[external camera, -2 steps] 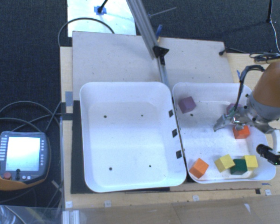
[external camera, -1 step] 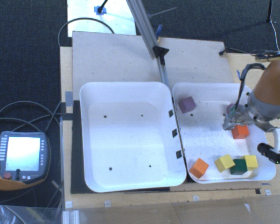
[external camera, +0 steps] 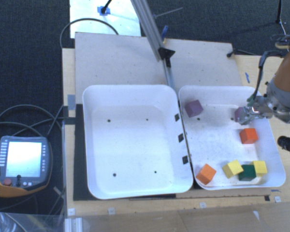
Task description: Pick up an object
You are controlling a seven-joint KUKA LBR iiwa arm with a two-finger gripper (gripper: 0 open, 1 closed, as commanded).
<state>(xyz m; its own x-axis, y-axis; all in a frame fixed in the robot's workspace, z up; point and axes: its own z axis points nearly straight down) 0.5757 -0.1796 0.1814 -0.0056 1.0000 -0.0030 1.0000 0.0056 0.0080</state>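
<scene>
Two shallow white bins sit side by side on a wooden bench, the right bin point(external camera: 217, 100) scattered with coloured blocks. Reaching in from the right, the gripper point(external camera: 249, 111) hangs low at the bin's far right side, touching or pressed against a purple block point(external camera: 240, 114) that lies just to its left. Whether the block sits between the jaws, or how wide they stand, cannot be told from above. An orange block point(external camera: 248, 136) lies just nearer the camera; a second purple block point(external camera: 193, 108) rests well apart to the left. Any lift likely hinges on that small leftward offset.
</scene>
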